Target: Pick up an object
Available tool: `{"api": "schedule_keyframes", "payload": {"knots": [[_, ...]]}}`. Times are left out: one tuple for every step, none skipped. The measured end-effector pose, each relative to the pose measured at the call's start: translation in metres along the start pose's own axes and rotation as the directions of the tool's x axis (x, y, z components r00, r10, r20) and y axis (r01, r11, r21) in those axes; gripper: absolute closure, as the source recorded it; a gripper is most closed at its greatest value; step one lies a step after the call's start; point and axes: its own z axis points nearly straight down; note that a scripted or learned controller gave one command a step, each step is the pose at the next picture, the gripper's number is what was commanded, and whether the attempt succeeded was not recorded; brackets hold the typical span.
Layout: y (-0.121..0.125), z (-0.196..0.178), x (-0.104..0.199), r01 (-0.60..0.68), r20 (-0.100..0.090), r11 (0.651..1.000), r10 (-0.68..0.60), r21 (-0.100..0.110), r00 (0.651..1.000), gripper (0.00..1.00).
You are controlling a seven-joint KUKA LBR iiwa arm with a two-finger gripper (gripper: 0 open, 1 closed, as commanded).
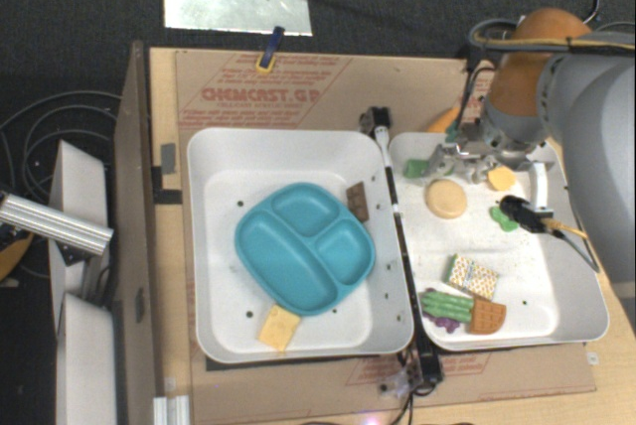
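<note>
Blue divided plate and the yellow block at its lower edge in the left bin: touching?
Touching. In the camera view, the yellow block lies right against the blue divided plate, its upper corner meeting the plate's lower rim with no white bin floor between them.

1 fixed camera, high above bench, looking down at slant. Frames 2 shallow white plastic bins (298,147) side by side, mid-distance; grey arm with orange band (556,75) enters from right edge.

Black cables (40,150) coil left of the bench beside a metal bar (55,222).
</note>
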Motion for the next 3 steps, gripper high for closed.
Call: {"api": "schedule_keyframes", "payload": {"knots": [[-0.03,-0.007,0.011,-0.009,-0.001,1.0,0.009,-0.017,1.0,0.0],[-0.042,0.002,0.018,-0.009,-0.002,1.0,0.009,-0.015,1.0,0.0],[-0.041,-0.01,0.018,-0.009,-0.002,1.0,0.009,-0.02,1.0,1.0]]}}
